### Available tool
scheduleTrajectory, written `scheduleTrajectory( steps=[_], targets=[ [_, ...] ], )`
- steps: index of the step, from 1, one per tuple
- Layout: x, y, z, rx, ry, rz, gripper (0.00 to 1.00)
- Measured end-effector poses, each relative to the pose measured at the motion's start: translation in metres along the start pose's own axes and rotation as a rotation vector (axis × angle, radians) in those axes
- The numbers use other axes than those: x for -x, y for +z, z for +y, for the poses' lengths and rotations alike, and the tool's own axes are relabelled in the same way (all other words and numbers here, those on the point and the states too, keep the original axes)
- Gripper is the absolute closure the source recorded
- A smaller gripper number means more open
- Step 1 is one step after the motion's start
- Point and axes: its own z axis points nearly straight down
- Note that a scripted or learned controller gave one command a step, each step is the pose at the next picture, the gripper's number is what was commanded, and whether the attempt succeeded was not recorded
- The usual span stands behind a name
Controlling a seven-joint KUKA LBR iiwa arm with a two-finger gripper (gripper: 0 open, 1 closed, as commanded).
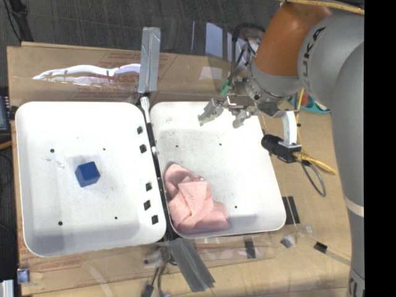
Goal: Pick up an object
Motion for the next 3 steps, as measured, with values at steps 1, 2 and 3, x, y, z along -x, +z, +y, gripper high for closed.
scheduleTrajectory(
  steps=[1,2,3],
  targets=[
    [-0.018,-0.018,-0.017,0.002,-0.185,0.0,0.0],
    [-0.009,0.104,-0.057,0.001,-0.324,0.0,0.0],
    [-0.014,0.169,-0.077,0.004,-0.339,0.0,0.0]
  ],
)
